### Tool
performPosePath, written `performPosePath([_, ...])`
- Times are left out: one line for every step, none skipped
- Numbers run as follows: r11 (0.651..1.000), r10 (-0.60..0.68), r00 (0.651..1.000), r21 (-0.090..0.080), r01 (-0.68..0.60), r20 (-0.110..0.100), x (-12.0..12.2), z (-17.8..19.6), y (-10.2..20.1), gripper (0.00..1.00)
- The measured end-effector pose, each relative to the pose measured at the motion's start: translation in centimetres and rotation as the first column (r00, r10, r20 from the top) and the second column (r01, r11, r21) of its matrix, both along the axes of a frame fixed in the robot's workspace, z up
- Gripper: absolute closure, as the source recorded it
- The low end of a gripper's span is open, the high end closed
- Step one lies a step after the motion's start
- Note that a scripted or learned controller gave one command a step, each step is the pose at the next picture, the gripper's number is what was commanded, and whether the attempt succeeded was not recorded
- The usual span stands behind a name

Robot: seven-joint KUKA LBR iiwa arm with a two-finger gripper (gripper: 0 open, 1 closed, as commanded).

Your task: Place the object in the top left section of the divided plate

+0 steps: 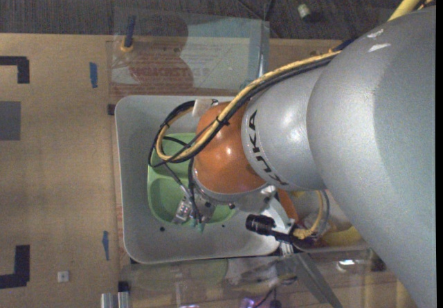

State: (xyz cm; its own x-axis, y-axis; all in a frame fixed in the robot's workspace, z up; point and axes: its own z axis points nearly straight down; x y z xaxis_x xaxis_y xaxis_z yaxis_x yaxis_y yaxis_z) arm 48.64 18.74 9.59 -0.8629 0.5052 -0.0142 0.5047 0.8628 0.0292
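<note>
Green divided plate (pixel 160 192) sits in white bin (pixel 131 161), arm over it; end effector (pixel 192 215) low by plate, grip state can't tell; object hidden, so handling & hold pt unknown

A pale green divided plate (pixel 160 192) is seen in a white bin (pixel 135 161). Grey arm (pixel 360 127), orange band (pixel 225 154), yellow cable (pixel 277 78).

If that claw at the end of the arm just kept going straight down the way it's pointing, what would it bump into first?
Most likely the green divided plate lying in the white bin. The gripper points down over the plate's near edge. Depth is hard to judge from above, so how close it already is stays unclear.
</note>
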Motion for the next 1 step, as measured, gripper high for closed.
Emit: performPosePath([0.974, -0.224, 0.975, 0.01, 0.224, -0.004, 0.02, 0.31, -2.12, 1.0])
